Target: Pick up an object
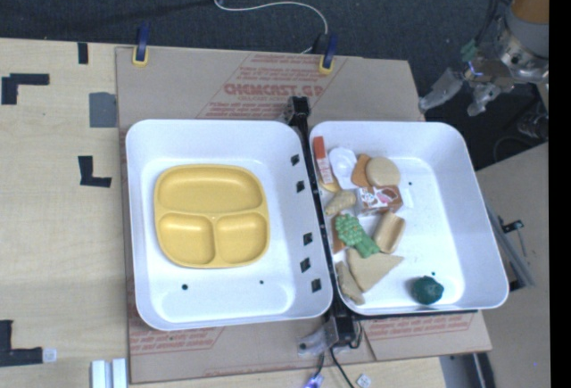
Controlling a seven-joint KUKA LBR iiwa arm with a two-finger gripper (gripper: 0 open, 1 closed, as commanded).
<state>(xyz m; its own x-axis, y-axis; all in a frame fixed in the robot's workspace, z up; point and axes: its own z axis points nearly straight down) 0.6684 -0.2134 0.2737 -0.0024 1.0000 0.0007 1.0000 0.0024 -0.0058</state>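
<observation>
The right bin (464, 226) holds a loose pile of small toy foods along its left side. Among them are a round tan piece (383, 170), a bumpy green piece (357, 235), a tan wedge (373, 268) and a red-and-white wrapper (380, 196). A dark green ball (427, 290) lies apart near the front right corner. My gripper (451, 99) hangs high outside the bin, beyond its back right corner, over the dark floor. Its two fingers stand spread and open with nothing between them.
The left bin (143, 199) carries a yellow three-compartment tray (212, 215). A black divider with clips (308, 199) runs between the bins. Both bins rest on a cardboard sheet (259, 87) clamped at the back. A white cable (268, 7) loops over the floor behind.
</observation>
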